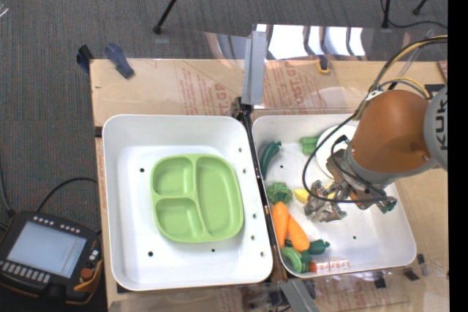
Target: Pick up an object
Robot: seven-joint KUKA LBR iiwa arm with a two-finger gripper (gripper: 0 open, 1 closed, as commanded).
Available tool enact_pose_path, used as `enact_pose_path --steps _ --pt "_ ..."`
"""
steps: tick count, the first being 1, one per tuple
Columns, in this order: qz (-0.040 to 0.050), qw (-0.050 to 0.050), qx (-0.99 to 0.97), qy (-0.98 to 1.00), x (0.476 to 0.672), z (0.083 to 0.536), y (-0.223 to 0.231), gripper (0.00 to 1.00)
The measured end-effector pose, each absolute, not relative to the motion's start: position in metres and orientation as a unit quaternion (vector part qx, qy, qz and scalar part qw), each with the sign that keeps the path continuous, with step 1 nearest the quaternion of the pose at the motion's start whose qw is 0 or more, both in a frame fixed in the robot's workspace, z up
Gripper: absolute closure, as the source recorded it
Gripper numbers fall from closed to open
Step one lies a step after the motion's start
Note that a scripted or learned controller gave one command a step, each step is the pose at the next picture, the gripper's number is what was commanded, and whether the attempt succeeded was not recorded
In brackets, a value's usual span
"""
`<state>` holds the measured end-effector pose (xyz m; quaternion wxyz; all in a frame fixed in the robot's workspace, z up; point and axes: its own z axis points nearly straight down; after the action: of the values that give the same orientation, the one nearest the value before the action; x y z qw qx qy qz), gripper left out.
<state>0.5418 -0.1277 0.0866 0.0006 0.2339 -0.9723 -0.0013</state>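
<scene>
My gripper (327, 207) hangs low over the middle of the right bin (387, 245), under the orange band of the arm. A small yellow piece (301, 195) lies just left of it, touching or nearly touching the fingers. Two orange carrots (287, 226) lie to its lower left, beside a green broccoli (278, 191) and a dark green cucumber (268, 154). Green toy vegetables (303, 252) sit at the bin's front, and a green piece (308, 145) lies near the back.
The left bin (124, 157) holds a light green divided plate (197, 197). A red and white item (329, 267) lies at the right bin's front rim. A teach pendant (47, 252) sits at the lower left, off the bench.
</scene>
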Motion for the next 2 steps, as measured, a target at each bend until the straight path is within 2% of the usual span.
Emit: enact_pose_path --steps 1,2 --pt "-0.0012 0.0 0.234 -0.972 0.542 0.087 -0.128 0.0" --pt "0.0056 -0.008 0.219 -0.976 0.495 0.092 -0.089 0.0"
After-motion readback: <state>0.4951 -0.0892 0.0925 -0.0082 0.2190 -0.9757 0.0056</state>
